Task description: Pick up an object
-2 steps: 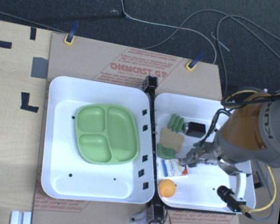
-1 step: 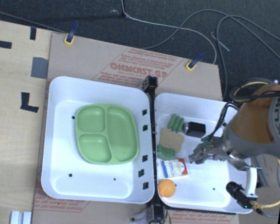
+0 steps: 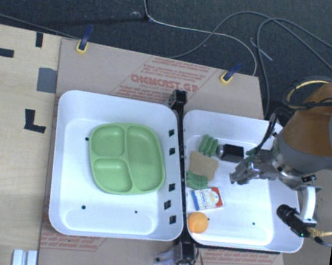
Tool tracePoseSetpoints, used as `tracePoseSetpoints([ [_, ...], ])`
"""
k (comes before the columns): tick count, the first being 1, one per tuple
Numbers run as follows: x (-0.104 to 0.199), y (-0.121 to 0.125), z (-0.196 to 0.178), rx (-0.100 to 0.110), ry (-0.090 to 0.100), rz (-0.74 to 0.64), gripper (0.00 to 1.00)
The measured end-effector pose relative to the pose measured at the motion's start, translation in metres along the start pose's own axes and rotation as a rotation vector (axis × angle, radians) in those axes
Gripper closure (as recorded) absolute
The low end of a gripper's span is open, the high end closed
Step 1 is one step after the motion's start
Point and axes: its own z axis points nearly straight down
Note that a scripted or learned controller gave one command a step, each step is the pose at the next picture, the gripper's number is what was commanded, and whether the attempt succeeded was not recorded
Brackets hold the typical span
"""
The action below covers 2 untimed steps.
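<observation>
In the right bin (image 3: 244, 227) several small objects lie along its left side: a green ribbed piece (image 3: 208, 145), a tan flat piece (image 3: 203, 164), another green piece (image 3: 196, 180), a white packet with red and blue print (image 3: 205, 198) and an orange ball (image 3: 197, 222). A small black block (image 3: 232, 152) rests near the bin's far wall. My gripper (image 3: 241, 174) hangs over the bin's middle, to the right of the tan piece and just below the black block. Nothing shows between its fingers.
The left bin (image 3: 68, 145) holds a green divided plate (image 3: 126, 158). A black clip rail (image 3: 177, 161) runs between the two bins. Cables trail over the dark floor behind the bench. The arm's orange band (image 3: 317, 114) rises at the right.
</observation>
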Motion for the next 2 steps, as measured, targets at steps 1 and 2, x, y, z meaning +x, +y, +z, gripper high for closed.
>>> tracePoseSetpoints([
  [1,-0.003,0.001,-0.043,0.0,-0.001,0.001,1.0],
  [2,0.05,0.029,-0.041,0.004,0.002,-0.005,1.0],
])
